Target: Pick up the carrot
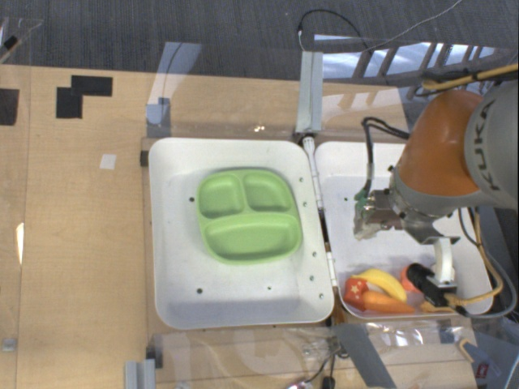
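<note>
1. Landmark: the right bin (345, 164). Everything below is placed against it.
2. You've got the carrot (386, 302) lying flat in its near corner, close to the front wall.
3. A banana (383, 283) sits touching the carrot on the far side; a red piece (355, 288) touches both at their left ends.
4. Another red item (413, 277) lies just right of the banana, partly hidden by black hardware.
5. The gripper (371, 220) hangs over the bin's middle, apart from the carrot, nothing seen in it.
6. Left of the bin, in the left bin (174, 233), a green divided tray (246, 215) sits centred.
</note>
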`<control>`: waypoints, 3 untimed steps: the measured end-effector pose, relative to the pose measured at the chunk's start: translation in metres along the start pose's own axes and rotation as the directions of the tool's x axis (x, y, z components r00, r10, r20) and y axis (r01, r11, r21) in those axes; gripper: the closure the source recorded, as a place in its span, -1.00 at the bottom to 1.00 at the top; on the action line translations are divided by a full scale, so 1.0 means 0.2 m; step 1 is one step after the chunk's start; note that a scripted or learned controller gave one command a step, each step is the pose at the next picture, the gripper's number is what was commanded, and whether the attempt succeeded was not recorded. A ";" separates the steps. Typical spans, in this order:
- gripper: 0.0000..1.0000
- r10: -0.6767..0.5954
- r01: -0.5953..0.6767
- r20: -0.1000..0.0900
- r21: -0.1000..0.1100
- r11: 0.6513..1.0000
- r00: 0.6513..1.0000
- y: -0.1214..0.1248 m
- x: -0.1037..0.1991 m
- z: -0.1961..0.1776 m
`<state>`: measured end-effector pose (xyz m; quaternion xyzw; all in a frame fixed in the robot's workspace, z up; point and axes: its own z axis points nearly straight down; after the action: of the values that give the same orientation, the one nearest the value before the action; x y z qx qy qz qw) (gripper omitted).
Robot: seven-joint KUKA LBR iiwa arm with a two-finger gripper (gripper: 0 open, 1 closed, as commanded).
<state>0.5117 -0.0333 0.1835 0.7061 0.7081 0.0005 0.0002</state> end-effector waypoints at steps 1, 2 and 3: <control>1.00 0.068 -0.068 0.001 -0.006 0.998 0.998 -0.11 -0.32 -0.38; 1.00 0.081 -0.081 0.003 -0.007 0.997 0.997 0.05 -0.77 -0.58; 1.00 0.074 -0.074 0.004 -0.012 0.997 0.997 0.06 -0.77 -0.63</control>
<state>0.5245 -0.1865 0.3101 0.7317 0.6816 0.0033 0.0060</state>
